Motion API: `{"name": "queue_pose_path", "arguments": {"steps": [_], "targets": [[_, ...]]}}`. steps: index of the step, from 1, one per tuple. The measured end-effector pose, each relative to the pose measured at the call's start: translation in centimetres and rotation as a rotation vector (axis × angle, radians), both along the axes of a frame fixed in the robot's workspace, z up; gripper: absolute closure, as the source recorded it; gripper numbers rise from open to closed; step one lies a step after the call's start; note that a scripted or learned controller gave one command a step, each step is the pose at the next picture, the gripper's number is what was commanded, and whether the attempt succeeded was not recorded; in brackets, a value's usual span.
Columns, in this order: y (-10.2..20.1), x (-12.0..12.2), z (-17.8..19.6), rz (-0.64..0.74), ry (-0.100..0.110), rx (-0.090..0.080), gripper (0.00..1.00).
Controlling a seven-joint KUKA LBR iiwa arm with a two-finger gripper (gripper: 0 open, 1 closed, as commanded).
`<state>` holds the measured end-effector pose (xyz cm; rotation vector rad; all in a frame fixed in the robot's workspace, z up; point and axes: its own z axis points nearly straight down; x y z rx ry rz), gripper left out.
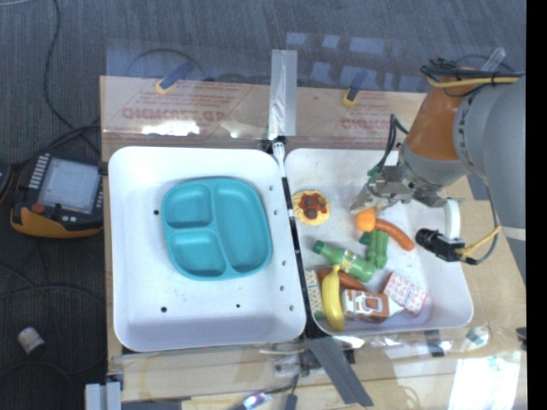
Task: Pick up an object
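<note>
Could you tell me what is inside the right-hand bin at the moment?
The right bin holds a pizza slice, an orange ball, a green bottle, a banana and small cartons. The gripper hovers above the ball. Anything under the pile is hidden.

Robotics lab: carpeted floor, loose cables [34, 7], teach pendant [58, 196], taped cardboard bench [205, 109], white bins [124, 254].

- I see a turquoise divided plate [214, 227] in the white left bin [128, 314].
- Right of the plate: a yellow banana [332, 301], a green bottle [344, 260], an orange carrot [392, 233].
- Beyond them, my grey arm [500, 143] wears an orange band [436, 126].
</note>
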<state>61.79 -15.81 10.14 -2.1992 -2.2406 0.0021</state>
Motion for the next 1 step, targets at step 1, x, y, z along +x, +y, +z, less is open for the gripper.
{"name": "queue_pose_path", "arguments": {"steps": [1], "targets": [[-0.35, -0.81, 13.50, 0.148, -0.002, -0.001, 1.00]]}}
